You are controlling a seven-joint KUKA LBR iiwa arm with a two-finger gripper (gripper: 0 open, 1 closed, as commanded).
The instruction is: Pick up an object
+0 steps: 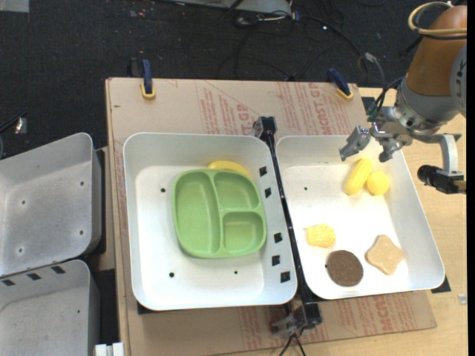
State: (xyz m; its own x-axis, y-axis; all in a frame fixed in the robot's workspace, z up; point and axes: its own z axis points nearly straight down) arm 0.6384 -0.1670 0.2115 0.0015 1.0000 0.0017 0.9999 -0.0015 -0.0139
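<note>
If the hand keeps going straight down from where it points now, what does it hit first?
Most likely the long yellow plastic food piece in the right white bin. The hand sits open just above it, with the round yellow piece beside it. Depth is unclear from this slanted view.

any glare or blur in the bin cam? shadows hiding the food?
Camera view: light is even and soft; the white right bin shows no blown-out glare; the yellow pieces and the brown disc cast only faint shadows; the green tray looks sharp; the end effector is slightly soft; the floor behind is dark.
</note>
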